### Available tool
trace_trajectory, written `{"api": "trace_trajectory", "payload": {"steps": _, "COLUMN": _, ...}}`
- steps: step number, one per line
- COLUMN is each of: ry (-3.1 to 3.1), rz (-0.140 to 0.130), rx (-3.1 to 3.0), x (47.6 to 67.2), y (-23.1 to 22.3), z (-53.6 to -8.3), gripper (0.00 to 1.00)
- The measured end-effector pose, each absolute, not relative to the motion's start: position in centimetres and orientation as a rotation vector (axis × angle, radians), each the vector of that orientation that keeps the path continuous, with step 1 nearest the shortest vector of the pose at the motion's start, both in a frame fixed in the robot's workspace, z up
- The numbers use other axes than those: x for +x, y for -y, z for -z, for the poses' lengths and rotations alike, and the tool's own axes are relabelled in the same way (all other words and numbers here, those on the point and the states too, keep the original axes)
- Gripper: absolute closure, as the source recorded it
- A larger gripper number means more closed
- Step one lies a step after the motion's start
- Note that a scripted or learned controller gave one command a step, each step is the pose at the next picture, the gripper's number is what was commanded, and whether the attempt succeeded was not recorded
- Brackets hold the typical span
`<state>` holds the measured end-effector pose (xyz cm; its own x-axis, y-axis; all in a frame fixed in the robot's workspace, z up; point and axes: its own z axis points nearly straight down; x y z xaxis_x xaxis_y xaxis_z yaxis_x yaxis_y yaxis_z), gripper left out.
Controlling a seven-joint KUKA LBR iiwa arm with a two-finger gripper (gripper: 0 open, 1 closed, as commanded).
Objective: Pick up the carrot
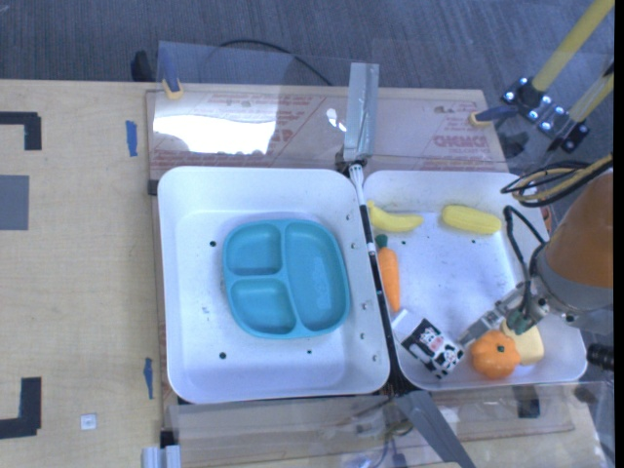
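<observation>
Nearest the front rim of the right bin [575,367]: pincer [490,322], state unreadable, above an orange fruit [494,355]. Farther back, along that bin's left wall: carrot [389,273], lying free; likely stiff, light, smooth; grip mid-body.

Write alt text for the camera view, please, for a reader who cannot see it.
An orange carrot with a green top lies at the left wall of the right shallow white bin, while the robot's claw sits at the bin's right, near an orange round fruit. The left white bin holds a blue divided plate.
</observation>
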<state>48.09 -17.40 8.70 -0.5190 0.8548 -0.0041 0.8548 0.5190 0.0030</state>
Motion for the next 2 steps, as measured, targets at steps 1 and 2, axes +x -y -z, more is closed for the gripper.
{"api": "trace_trajectory", "payload": {"steps": 1, "ry": -2.420, "rz": -0.006, "rx": 1.992, "x": 52.5, "y": 14.7, "z": -31.4, "gripper": 0.00}}
{"api": "trace_trajectory", "payload": {"steps": 2, "ry": -2.538, "rz": 0.006, "rx": 1.862, "x": 47.7, "y": 17.8, "z": -18.6, "gripper": 0.00}}
